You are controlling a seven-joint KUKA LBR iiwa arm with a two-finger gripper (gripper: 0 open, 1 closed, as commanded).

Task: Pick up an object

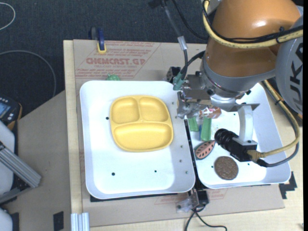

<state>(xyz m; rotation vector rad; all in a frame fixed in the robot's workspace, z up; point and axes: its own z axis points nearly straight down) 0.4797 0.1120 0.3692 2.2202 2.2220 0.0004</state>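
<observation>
In left bin (96, 143): yellow divided plate (141, 122).
In right bin (269, 129): green pieces (206, 128), brown leaf-shaped piece (205, 149), brown disc (226, 168).
Gripper (195, 110): above right bin; finger state cannot be told.

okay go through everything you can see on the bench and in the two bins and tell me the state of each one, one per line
Yellow divided plate: upright in the left bin, compartments bare.
Green cylinders: in the right bin, side by side below the gripper.
Leaf-shaped toy: lying flat in the right bin.
Brown round disc: lying flat near the right bin's front edge.
Gripper: low over the right bin near the divider; grip not discernible.
Blue-handled clamp: on the board's back edge.
</observation>
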